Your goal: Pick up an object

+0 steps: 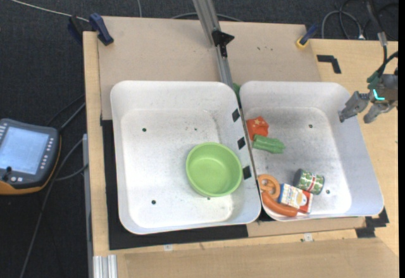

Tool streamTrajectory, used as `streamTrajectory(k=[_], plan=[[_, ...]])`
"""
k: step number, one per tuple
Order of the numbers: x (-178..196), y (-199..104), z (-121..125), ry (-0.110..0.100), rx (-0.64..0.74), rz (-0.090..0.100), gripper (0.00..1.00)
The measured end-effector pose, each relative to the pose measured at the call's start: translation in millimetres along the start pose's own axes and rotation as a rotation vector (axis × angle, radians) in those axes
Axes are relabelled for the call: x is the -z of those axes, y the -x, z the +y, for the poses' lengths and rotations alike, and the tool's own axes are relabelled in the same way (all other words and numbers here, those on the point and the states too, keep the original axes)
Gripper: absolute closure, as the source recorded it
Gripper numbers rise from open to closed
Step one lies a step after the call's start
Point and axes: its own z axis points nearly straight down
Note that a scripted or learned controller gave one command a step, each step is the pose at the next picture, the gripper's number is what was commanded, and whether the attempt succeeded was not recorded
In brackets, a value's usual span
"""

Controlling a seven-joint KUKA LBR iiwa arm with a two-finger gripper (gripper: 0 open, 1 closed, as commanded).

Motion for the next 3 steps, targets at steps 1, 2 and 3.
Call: streamTrajectory(k=[1, 2, 3], plan=[[-0.1, 0.0, 0.0, 0.000, 0.000, 0.000, 0.00], [-57.8, -0.2, -8.3, -0.003, 0.000, 0.001, 0.00], [-107.0, -7.2, -16.2, -0.005, 0.000, 0.001, 0.00]])
